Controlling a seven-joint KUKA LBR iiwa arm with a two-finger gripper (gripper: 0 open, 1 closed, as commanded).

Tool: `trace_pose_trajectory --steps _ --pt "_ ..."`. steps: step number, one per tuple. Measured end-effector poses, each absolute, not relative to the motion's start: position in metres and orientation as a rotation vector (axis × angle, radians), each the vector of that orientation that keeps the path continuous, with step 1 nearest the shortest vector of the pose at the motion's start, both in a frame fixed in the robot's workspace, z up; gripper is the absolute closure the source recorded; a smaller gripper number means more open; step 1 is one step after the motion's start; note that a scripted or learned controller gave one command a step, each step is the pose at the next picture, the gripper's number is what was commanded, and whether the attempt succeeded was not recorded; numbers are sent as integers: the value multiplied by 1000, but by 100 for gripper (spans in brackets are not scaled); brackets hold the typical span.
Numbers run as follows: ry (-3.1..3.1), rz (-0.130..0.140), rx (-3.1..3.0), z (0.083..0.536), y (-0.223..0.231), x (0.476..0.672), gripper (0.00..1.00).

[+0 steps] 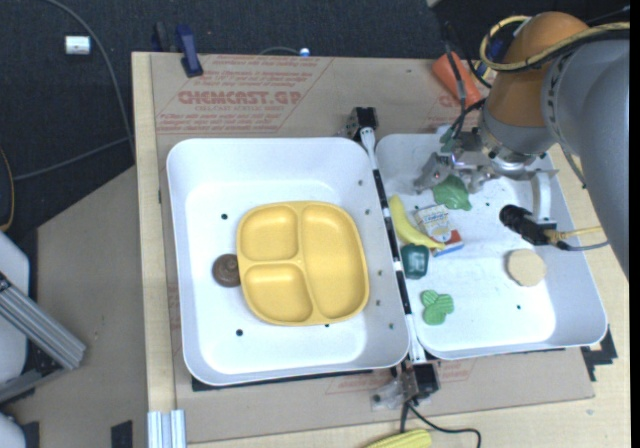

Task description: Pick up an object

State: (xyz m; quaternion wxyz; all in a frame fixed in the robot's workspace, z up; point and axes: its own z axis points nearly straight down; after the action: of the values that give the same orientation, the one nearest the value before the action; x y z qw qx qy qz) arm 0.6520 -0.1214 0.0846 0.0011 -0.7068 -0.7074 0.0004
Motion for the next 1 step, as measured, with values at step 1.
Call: trace_pose_trajectory --steps 1 --pt "-2223 -2 -2220 95 -121 653 100"
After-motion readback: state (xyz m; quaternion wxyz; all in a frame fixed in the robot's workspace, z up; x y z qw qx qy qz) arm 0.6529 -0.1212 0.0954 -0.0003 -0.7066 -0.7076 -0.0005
